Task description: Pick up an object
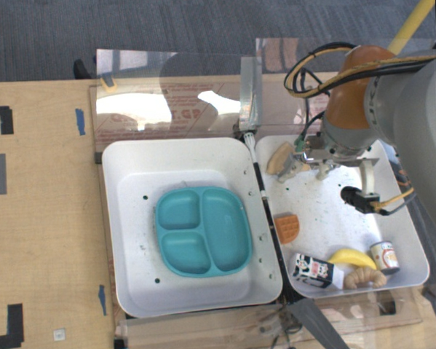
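One fixed cam above bench, looking down at slant, mid-range. Left bin and right bin both in frame w/ bench top; arm enters from right.

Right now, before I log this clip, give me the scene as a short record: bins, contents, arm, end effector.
left bin: holds a teal divided plate
right bin: holds several small items
top left corner of right bin: tan bread-like piece
left wall of right bin: orange waffle-like piece
front edge of right bin: black-and-white carton, banana, small can, beige lump
arm: reaches in over right bin
end effector: beside the tan piece; grasp not discernible
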{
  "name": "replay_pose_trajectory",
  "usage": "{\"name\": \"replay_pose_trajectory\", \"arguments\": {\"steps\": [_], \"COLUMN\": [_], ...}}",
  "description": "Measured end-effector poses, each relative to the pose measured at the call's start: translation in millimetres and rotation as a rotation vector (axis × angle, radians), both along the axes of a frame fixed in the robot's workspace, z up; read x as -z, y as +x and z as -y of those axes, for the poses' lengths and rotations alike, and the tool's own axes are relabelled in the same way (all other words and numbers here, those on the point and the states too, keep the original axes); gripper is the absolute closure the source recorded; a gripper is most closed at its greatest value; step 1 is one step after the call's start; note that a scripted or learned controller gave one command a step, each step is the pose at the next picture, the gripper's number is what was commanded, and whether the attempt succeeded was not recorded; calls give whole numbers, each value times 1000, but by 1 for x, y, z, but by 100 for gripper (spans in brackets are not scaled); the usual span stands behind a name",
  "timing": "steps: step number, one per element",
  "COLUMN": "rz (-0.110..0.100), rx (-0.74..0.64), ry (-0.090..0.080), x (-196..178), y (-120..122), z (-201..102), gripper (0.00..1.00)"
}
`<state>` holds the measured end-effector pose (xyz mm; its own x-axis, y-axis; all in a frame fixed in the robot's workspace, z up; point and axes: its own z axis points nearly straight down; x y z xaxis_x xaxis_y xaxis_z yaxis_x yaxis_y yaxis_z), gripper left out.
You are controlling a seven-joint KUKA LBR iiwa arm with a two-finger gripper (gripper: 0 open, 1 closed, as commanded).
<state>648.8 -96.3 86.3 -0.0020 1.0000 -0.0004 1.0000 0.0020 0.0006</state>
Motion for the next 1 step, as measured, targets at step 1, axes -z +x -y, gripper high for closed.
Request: {"name": "replay_pose_trajectory", "arguments": {"steps": [1], "rz": [0], "rx": [1], "ry": [-1], "x": [0], "y": [-3], "z": [-3], "gripper": [0]}}
